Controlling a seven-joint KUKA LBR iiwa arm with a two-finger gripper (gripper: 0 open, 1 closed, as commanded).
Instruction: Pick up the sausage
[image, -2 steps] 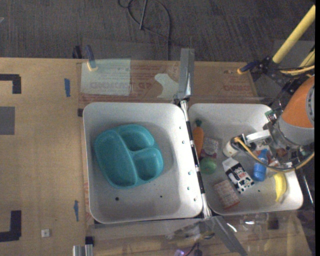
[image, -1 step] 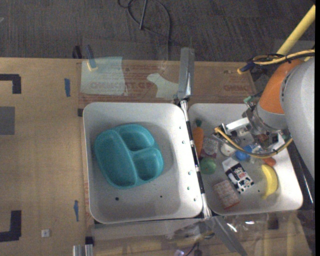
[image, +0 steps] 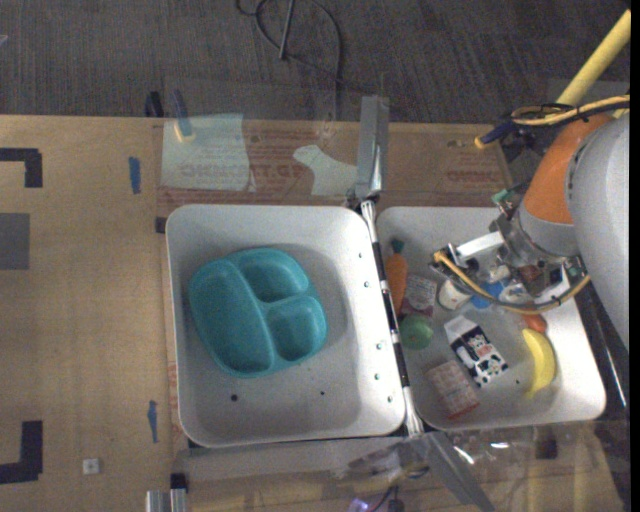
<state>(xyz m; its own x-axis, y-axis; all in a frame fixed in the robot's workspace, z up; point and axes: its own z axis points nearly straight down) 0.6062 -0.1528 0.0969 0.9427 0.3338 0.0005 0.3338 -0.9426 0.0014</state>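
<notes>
A pinkish-brown oblong piece (image: 452, 388), which looks like the sausage, lies near the front of the right bin (image: 575, 405). The grey arm with its orange band (image: 550, 190) reaches in from the right. Its gripper (image: 497, 283) hangs low over the back middle of that bin, among cables, above a white cup (image: 456, 294) and a small jar (image: 421, 292). The gripper is well behind the oblong piece and apart from it.
The right bin also holds a carrot (image: 397, 278), a green round fruit (image: 416, 332), a cow-print carton (image: 476, 357), a banana (image: 540, 362) and a small red item (image: 536, 323). A teal divided plate (image: 258, 310) lies in the left bin (image: 195, 395).
</notes>
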